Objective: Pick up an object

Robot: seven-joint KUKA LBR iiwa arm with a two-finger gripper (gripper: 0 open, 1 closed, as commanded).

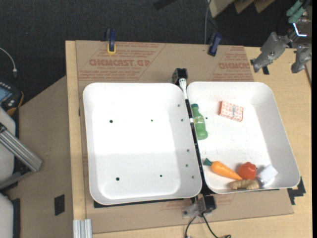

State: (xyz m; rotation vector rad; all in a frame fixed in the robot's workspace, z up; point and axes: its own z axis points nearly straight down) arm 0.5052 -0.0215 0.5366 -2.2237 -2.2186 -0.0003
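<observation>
The right bin (257, 133) holds several objects. A green bottle (199, 122) lies along its left wall, and a pink and white box (231, 111) sits towards the back. In the front corner, an orange carrot (224, 169), a red tomato-like ball (248, 170), a brown knobbly root (245, 184) and a small white piece (268, 174) lie close together. My gripper (278, 63) hangs open above the bench's far right corner, beyond the right bin's back edge, with nothing between its fingers.
The left bin (133, 143) lies beside the right one, and their walls touch down the middle. Both rest on a brown board (148, 58) held by two clamps (110, 39) at the back. Cables run at the front edge.
</observation>
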